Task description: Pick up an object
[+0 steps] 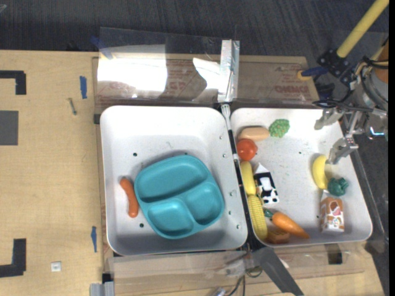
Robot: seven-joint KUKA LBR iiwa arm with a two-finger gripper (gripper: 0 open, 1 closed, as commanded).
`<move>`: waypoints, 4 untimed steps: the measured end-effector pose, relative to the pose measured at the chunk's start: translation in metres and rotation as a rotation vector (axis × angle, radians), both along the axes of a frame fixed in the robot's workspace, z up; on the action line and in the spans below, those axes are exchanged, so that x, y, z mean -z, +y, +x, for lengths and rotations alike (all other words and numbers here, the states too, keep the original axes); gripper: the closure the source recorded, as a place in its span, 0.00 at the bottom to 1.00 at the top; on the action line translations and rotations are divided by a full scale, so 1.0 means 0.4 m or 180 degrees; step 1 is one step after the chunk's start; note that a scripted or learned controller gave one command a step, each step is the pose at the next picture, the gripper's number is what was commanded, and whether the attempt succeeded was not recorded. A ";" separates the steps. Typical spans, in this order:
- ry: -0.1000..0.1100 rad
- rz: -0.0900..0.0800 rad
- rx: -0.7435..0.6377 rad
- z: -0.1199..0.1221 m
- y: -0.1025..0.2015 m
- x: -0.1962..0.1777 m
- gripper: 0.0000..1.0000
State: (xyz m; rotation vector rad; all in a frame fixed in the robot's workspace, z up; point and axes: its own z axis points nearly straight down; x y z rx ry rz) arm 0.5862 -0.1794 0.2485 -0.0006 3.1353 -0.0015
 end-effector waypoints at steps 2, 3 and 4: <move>-0.0017 -0.0002 -0.0737 -0.156 -0.092 0.399 0.00; -0.0022 0.0005 -0.0900 -0.156 -0.096 0.400 0.00; -0.0029 -0.0003 -0.0311 -0.056 -0.006 0.399 0.00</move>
